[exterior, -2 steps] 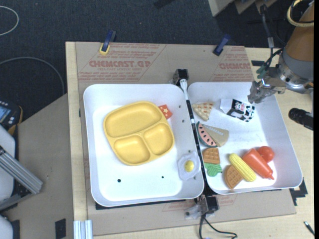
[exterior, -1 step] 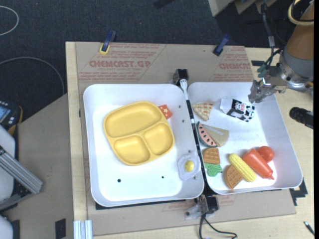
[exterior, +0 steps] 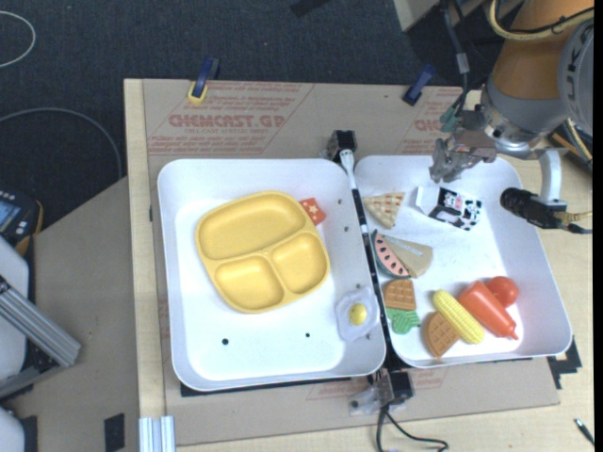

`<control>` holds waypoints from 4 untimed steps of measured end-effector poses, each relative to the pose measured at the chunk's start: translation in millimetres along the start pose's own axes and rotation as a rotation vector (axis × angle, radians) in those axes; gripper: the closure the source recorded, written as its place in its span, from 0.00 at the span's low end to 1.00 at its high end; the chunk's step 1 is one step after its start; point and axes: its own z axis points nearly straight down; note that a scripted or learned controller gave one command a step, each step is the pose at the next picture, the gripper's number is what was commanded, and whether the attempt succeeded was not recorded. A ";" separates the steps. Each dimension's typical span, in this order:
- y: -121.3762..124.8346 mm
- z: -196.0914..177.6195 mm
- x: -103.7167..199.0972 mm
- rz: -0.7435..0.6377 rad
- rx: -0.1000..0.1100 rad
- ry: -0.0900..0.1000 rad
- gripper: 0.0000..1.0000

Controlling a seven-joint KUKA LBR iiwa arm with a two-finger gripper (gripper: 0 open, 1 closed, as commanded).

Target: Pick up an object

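My gripper hangs over the back of the right bin, fingers pointing down, just left of and above a black-and-white carton. Nothing shows between the fingers, and their gap is too small to read. Toy food lies in the right bin: a pizza slice, a watermelon slice, a sandwich wedge, a waffle, a corn cob, a red ketchup bottle and a cookie.
The left bin holds a yellow divided plate, a small red block at the plate's back right, and a fried egg at the front right. A black divider clip sits between the bins at the back.
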 end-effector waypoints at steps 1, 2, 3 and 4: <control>29.5 4.4 49.9 0.000 0.000 0.000 1.00; 33.9 2.0 51.7 0.005 0.000 -0.002 1.00; 35.2 -0.2 49.8 0.005 0.000 -0.003 1.00; 24.7 -13.3 62.5 0.005 0.003 -0.001 1.00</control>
